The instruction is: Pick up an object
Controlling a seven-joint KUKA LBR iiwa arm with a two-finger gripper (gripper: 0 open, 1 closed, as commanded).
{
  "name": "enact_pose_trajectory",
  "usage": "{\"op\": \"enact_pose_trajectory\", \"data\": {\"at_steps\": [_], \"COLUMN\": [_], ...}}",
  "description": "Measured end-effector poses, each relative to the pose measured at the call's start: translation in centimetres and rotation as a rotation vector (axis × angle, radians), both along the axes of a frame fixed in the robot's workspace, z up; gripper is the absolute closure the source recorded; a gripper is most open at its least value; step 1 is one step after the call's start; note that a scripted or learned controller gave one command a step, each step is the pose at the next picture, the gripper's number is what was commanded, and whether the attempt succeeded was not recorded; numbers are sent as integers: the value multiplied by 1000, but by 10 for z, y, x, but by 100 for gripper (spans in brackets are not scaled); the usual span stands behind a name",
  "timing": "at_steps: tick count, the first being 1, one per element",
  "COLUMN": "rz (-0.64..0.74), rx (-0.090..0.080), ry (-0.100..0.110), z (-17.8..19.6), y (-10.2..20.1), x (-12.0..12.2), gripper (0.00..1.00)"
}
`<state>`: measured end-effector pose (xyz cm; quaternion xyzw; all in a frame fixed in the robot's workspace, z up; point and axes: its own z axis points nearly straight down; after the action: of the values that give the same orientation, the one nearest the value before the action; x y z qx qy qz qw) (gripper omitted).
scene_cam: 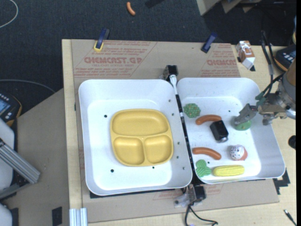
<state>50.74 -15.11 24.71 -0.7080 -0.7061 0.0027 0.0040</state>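
**Hand at the right bin's edge, over a green piece**

Nearest in the right white bin (268,161) lie a yellow plastic corn cob with a green husk (225,171), a white-and-red ball (237,152) and a red-orange toy sausage (206,151). Further back sit a black block (219,130), a second sausage (208,119) and a green broccoli floret (191,110). The hand (256,114) hangs at the bin's right side, touching a small green object (242,124); I cannot tell its grip. The left bin (94,126) holds a yellow three-compartment tray (141,136).

Arm (292,79) cut off at right edge; green object (242,124) partly behind tool (257,113).
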Motion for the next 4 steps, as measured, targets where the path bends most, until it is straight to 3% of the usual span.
{"op": "enact_pose_trajectory", "data": {"at_steps": [1,4], "rz": [2,3], "rx": [-2,1], "ry": [-10,-3], "z": [5,-129], "y": [0,9], "x": [2,-3], "gripper": [0,0]}}
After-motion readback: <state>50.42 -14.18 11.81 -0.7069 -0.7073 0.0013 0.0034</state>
